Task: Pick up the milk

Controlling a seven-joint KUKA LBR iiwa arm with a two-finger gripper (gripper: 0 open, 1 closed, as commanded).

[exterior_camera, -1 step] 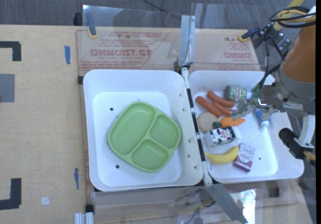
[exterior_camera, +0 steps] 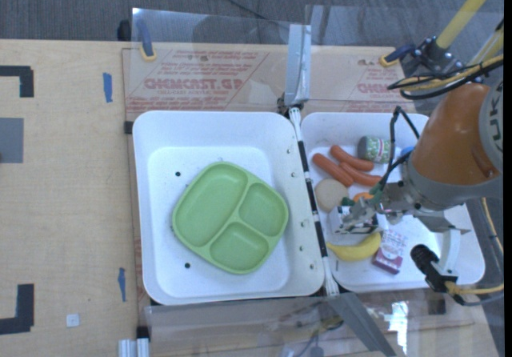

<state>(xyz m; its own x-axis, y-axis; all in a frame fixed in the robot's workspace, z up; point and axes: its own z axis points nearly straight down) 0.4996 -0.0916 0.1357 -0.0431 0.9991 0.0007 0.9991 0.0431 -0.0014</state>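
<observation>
The milk is a small pink and white carton (exterior_camera: 392, 252) lying near the front of the right bin (exterior_camera: 468, 267). It sits just right of a banana. My gripper (exterior_camera: 358, 218) hangs low over the left part of that bin, directly above the banana and to the upper left of the carton. A short gap separates it from the carton. The grey arm with its orange band (exterior_camera: 452, 143) comes in from the right and passes over the bin's right half.
The right bin also holds a yellow banana (exterior_camera: 357, 249), two orange sausages (exterior_camera: 346, 164), a round beige item (exterior_camera: 329, 194) and a small green can (exterior_camera: 374, 147). A green divided plate (exterior_camera: 230, 217) lies in the left bin (exterior_camera: 160, 139). Cables run at the right.
</observation>
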